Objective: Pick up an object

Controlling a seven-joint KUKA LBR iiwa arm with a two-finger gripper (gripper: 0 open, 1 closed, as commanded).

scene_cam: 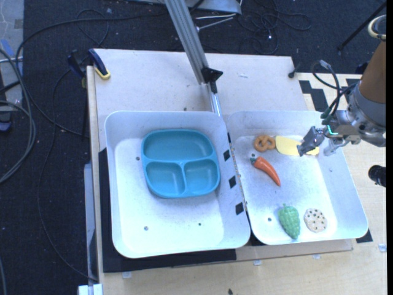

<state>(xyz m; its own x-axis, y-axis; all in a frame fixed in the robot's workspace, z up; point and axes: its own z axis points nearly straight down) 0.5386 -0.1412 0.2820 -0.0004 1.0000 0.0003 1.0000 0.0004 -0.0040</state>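
Hovering in the right bin (pixel 344 183), the pincer (pixel 311 141) is touching or just above the yellow toy piece (pixel 287 145), whose long axis is running leftward from it; finger state: cannot tell.

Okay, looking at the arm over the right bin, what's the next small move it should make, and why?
Probably a short drop straight down. The gripper hangs at the right end of the yellow piece in the right bin, with nothing visibly between its fingers. The pretzel sits just left, so it should avoid drifting that way.
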